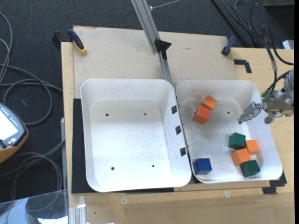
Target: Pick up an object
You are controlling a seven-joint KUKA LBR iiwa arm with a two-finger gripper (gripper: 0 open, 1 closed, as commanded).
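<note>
The right bin [219,90] holds several blocks. A long orange block [205,109] lies tilted near the bin's middle. A blue cube [202,166] sits at the front left corner. A green cube [237,140], two orange cubes [252,146] [240,157] and another green cube [250,168] cluster at the front right. My gripper [259,115] hangs over the bin's right rim, above and behind that cluster. It is open, with nothing between its fingers.
The left bin [126,134] stands beside the right one, with black clips along the shared wall [179,130]. A metal bar [148,20] slants in from the top. Cables lie on the floor to the left and top right.
</note>
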